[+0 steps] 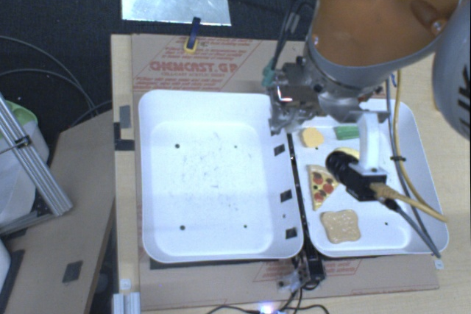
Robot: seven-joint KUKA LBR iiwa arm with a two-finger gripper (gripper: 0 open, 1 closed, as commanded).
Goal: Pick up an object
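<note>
Toast (340, 226) and pizza slice (321, 186) lie flat at the front of the right bin (384, 230); nothing is held.
Gripper (285, 118) stands at the rim between the bins, just beside a yellow piece (313, 137); whether it is open cannot be told. Risk, as judged: a descent here strikes the rim or closes on nothing, and flat pieces may slip. Cardboard (221, 64) reads "CHEMCAST" in red, then apparently "GP"; the front print is illegible.
</note>
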